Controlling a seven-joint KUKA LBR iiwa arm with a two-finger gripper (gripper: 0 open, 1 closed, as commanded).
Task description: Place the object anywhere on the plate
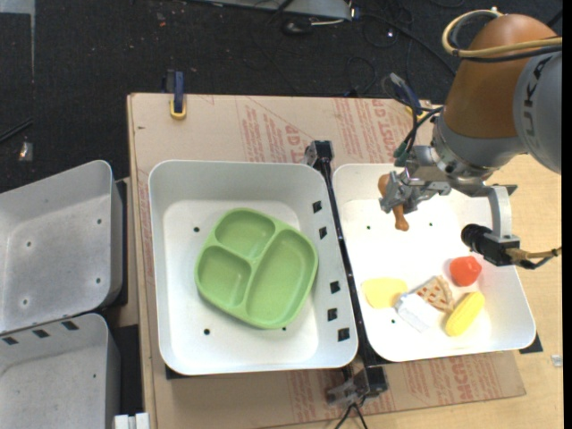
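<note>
Start at the far left of your claw: the green three-compartment plastic plate lies in the left white bin, down and well to the left of the fingers, with nothing in its wells. Across the bins' divider, a brown sausage-shaped toy sits clamped between your claw's fingers, its long axis running roughly up and down the view, raised over the upper part of the right white bin. So your carry, I judge, runs left and down over the divider. Below and right of the claw lie a flat yellow piece, a waffle-patterned toy, a red round toy and a yellow oblong toy.
</note>
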